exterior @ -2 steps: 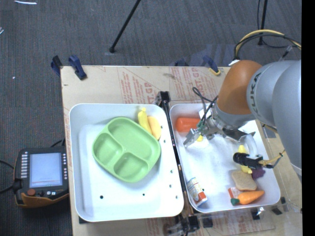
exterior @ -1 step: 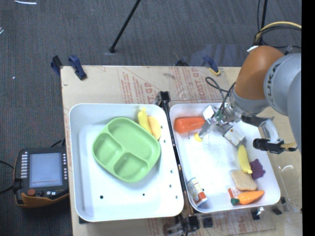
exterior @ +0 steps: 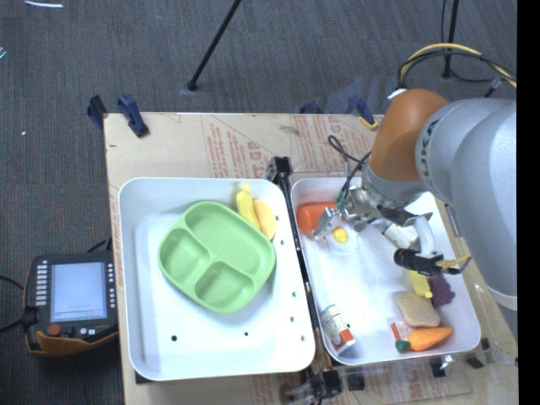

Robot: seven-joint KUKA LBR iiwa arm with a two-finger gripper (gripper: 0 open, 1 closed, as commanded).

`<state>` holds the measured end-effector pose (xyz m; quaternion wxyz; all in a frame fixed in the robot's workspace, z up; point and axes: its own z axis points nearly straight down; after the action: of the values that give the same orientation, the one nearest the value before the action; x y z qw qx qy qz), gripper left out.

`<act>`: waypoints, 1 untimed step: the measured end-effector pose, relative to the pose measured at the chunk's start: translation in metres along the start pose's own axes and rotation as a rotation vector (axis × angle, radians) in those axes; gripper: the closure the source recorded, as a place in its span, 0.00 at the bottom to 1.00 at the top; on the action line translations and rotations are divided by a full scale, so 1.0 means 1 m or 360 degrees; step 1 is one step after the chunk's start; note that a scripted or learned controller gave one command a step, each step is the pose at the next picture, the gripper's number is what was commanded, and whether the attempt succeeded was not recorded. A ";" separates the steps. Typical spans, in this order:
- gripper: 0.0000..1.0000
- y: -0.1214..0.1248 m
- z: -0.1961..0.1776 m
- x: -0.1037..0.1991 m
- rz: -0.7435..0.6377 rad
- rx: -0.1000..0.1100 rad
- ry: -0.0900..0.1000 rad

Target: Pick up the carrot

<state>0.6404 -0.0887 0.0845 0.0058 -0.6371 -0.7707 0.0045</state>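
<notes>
A robotics laboratory: a grey KUKA arm (exterior: 472, 167) with an orange band reaches over two white bins (exterior: 135, 226) of toy food on a cardboard-topped bench (exterior: 211, 142), clamps (exterior: 131, 115) gripping its edge, a handheld control pendant (exterior: 74, 298) on the dark carpet (exterior: 126, 40) and tripod legs (exterior: 224, 32) standing behind

On the cardboard-topped desk (exterior: 194, 137) sit two shallow white bins. The left bin (exterior: 143, 327) holds a green three-part plastic plate (exterior: 217, 256) with a yellow banana (exterior: 245, 207) beside it. In the right bin (exterior: 371, 327), the orange toy carrot (exterior: 429, 337) lies at the near corner, just below a slice of toy bread (exterior: 417, 310). The grey arm's tool (exterior: 346, 218) hovers near what looks like a fried egg (exterior: 340, 236).
</notes>
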 end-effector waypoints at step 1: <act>1.00 0.002 -0.012 -0.001 0.0000 -0.0012 -0.0002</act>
<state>0.6428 -0.0892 0.0967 0.0029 -0.6372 -0.7707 0.0020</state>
